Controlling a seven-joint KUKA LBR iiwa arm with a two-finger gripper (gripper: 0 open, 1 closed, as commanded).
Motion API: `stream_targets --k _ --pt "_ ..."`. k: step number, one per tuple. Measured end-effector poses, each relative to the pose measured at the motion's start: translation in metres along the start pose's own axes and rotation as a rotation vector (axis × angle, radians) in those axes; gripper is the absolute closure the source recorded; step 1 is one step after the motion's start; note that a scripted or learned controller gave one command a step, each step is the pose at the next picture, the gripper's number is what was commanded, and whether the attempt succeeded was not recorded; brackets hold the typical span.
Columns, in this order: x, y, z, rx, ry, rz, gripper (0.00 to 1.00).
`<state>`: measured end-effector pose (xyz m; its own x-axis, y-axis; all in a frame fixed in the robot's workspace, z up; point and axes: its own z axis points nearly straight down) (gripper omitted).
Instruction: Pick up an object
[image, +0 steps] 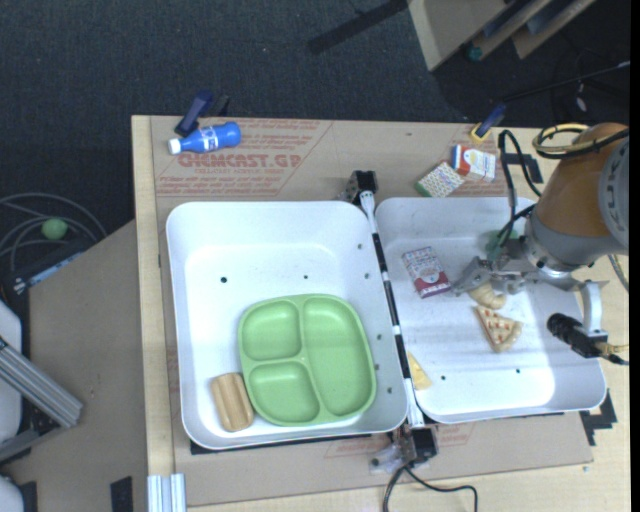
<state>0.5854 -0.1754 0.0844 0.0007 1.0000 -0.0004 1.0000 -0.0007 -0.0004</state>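
My gripper (487, 274) is down in the right bin (560, 385), with the arm's orange band (578, 190) above it at the right edge. A small pale beige piece (489, 296) lies directly beneath the gripper's tip, touching or nearly touching it. A toy pizza slice (498, 327) lies just below that piece. To the gripper's left is a small red-and-white carton (425, 271). A yellow bit (418, 376) sits at the bin's left wall.
The left bin (200, 250) holds a green divided plate (303, 358) and a tan bread-like block (233, 401). On the bench behind the bins lie a blue-and-white bottle (205, 137) and small cartons (456, 171). A black part (573, 334) sticks out by the arm.
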Motion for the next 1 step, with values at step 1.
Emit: stream_targets --k 1 --pt "-0.0191 0.0817 -0.0010 -0.002 0.000 -0.002 0.00"
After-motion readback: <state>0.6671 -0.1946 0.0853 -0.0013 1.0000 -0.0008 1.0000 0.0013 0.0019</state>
